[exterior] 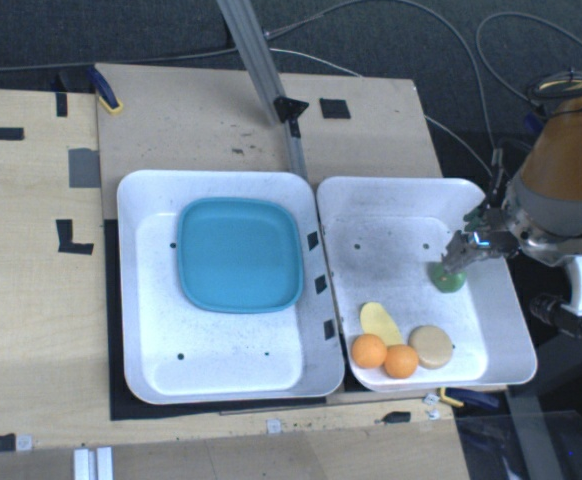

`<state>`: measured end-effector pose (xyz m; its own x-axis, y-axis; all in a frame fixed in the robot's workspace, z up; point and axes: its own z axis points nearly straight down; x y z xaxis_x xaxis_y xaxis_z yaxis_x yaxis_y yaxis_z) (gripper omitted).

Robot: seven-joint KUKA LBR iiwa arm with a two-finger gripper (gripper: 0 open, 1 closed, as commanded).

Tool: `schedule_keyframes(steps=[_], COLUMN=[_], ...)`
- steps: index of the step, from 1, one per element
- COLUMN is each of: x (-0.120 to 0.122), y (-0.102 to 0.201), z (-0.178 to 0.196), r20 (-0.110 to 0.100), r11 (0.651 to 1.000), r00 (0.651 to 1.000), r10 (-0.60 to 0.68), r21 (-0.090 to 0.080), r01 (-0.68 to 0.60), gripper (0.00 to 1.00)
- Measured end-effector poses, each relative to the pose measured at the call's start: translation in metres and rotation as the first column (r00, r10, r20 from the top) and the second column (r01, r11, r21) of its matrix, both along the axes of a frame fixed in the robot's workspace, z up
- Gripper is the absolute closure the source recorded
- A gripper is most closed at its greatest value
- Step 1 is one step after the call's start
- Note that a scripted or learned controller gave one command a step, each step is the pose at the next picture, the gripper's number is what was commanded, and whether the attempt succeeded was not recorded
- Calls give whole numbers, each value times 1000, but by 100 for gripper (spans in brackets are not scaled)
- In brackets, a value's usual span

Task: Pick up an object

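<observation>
You have no text, label, brand, number or sign to read anywhere here; the dark patches on the bench (31,268) are plain tape marks and carry no lettering.

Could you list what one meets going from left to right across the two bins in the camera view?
Blue plate → left orange ball → right orange ball → beige round piece → green object → gripper.
</observation>
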<state>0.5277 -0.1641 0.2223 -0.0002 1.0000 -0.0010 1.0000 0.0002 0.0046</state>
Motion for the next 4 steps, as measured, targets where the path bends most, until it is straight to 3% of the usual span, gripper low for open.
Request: schedule_keyframes(steps=[1,4], x=[0,13], y=[0,156], z=[24,30], r20=[-3,-6], r11=[1000,1000], r00=[1000,1000], r10=[0,4], r21=[1,2], r01=[0,-4], gripper=[100,100])
